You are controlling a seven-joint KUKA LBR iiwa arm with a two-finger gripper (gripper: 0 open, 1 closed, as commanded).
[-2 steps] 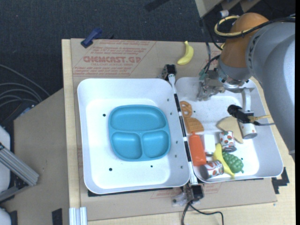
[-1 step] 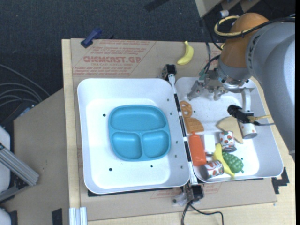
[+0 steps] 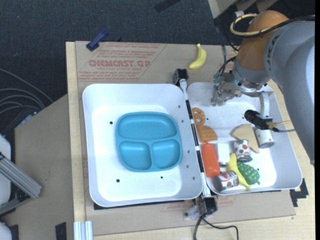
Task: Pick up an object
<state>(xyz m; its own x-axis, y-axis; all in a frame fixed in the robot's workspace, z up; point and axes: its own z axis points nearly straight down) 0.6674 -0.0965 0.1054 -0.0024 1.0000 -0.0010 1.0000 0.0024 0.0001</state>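
Reaching: gripper (image 3: 220,97) hovers at the right bin's (image 3: 290,170) far corner, holding nothing
Fingers: cannot tell whether apart
Next: likely descend onto pretzel (image 3: 198,116) nearby

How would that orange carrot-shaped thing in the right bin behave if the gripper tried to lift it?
The orange carrot looks like smooth moulded plastic, so probably stiff, light and a bit slippery. Its rounded, elongated body may roll if nudged sideways. It lies against the right bin's left wall with toys crowded beside it, so fingers may struggle to straddle it.
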